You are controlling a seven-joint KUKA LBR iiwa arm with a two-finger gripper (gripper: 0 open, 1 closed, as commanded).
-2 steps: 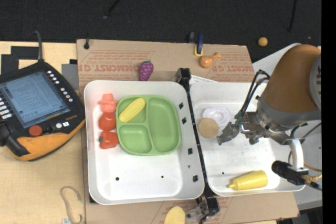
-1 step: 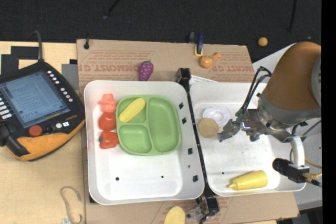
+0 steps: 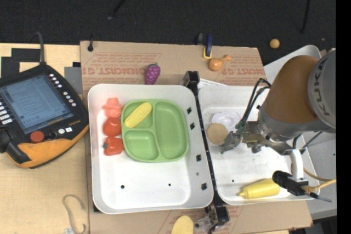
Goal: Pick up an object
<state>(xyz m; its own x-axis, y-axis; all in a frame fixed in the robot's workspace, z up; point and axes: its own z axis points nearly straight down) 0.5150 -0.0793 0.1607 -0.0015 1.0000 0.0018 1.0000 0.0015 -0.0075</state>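
Over the right bin (image 3: 274, 183), the end effector (image 3: 230, 141) sits low near the bin's left wall; whether it is spread or pinched cannot be told from this slant. Just left of it, touching or nearly so, lies a tan round object (image 3: 216, 132). A clear lid-like disc (image 3: 224, 118) lies just above it. Below and right of it rests a yellow squeeze-bottle toy (image 3: 259, 189). Far left, in the other bin (image 3: 142, 194), a green divided plate (image 3: 156, 131) carries a corn cob (image 3: 137, 114), with red toys (image 3: 112, 127) beyond.
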